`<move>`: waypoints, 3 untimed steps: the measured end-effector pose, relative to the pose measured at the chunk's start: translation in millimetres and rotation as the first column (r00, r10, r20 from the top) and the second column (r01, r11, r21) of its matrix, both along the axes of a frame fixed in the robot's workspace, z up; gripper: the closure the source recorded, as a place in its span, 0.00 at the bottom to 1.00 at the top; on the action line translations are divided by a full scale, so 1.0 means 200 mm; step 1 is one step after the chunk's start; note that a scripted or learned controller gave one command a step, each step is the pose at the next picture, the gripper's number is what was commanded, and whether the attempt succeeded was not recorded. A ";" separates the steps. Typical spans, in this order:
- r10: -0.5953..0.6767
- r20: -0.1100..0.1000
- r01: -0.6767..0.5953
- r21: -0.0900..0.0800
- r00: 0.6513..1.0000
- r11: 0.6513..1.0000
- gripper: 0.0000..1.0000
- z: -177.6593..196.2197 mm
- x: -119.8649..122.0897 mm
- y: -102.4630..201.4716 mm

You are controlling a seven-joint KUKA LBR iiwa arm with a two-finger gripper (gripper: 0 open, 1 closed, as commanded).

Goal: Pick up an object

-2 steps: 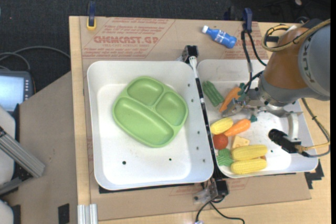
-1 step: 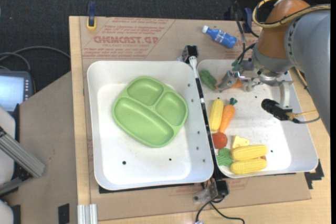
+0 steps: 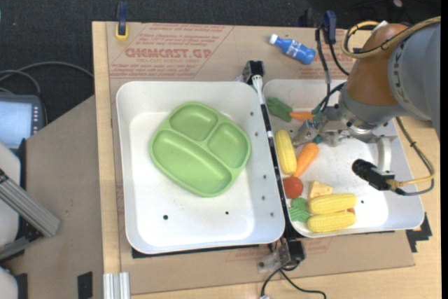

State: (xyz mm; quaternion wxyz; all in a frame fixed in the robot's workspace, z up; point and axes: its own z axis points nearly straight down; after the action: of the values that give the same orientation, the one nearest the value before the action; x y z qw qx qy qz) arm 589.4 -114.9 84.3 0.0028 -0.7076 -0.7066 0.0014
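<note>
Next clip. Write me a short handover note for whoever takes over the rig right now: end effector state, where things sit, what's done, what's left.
End effector: low in the right bin, by the carrot; grip state unreadable.
Right bin: corn cob along the divider, two more cobs at the front, tomato.
Left bin: green divided plate.
Done: no pick visible.
Left: grasp and lift one object.

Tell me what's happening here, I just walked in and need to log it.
The arm reaches into the right bin, its pincer low among the toy food, by a carrot and a corn cob. Nothing is visibly lifted. Two more cobs lie at the near edge. The left bin holds a green plate.
</note>
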 end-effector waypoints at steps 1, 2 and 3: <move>0.000 0.007 0.000 -0.002 1.000 1.000 1.00 0.05 0.01 0.00; 0.009 0.023 -0.009 -0.003 1.000 1.000 1.00 0.54 0.41 0.22; 0.008 0.003 -0.008 0.001 1.000 1.000 1.00 0.61 0.09 0.51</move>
State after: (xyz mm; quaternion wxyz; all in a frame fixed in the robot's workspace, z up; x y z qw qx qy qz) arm 608.0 -13.1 206.2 0.0022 -0.7050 -0.7092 -0.0001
